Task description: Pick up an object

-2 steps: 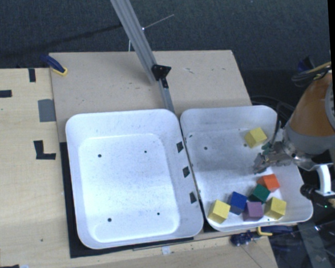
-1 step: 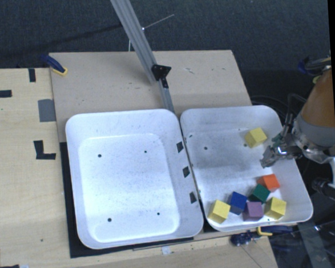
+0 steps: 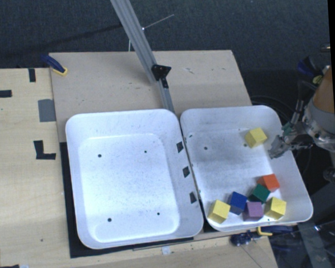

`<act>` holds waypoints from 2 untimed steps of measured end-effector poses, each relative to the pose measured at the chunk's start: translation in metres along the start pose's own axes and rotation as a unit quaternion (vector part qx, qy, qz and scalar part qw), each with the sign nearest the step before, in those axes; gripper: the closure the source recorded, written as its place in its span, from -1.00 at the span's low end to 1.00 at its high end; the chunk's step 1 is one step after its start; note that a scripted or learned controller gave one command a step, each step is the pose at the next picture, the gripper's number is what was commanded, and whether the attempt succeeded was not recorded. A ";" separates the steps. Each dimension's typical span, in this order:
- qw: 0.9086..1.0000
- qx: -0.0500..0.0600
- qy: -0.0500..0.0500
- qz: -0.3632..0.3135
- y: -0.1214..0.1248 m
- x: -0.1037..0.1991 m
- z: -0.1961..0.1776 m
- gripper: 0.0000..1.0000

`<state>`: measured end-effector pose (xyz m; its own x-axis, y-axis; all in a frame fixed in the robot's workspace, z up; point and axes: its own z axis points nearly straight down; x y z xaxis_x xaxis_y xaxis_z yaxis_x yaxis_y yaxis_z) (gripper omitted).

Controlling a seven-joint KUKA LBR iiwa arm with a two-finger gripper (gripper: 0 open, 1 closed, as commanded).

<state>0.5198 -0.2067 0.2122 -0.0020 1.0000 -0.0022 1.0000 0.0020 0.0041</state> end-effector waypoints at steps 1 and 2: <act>1.000 0.002 0.002 -0.002 0.003 0.055 -0.012 1.00; 1.000 0.003 0.002 -0.002 0.015 0.109 -0.005 1.00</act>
